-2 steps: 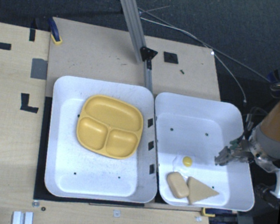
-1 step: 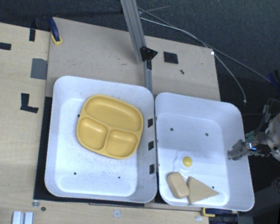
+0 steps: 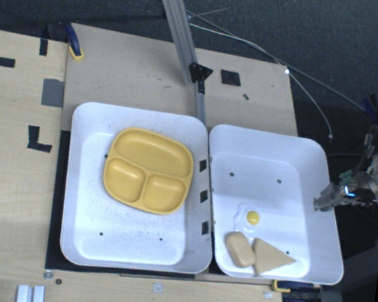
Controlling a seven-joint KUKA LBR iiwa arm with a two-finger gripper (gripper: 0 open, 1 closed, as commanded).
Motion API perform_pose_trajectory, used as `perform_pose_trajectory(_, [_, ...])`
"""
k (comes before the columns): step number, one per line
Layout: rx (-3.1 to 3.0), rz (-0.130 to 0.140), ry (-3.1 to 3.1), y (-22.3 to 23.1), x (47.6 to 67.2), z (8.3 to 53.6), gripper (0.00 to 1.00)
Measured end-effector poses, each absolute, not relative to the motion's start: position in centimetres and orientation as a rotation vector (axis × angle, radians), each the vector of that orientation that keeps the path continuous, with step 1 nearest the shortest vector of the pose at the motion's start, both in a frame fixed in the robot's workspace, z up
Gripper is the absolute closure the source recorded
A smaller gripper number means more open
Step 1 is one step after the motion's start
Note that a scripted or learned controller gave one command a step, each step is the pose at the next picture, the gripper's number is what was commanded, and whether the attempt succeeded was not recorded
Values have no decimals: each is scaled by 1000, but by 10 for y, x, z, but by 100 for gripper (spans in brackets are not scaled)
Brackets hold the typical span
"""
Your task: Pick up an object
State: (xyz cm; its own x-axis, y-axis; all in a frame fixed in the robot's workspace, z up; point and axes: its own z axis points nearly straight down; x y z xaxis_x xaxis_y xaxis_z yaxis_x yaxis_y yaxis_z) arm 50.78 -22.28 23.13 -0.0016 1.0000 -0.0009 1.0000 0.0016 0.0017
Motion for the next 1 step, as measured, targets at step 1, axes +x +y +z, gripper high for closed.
perform_pose_trajectory(1, [2217, -1, 2229, -164, 501, 227, 100])
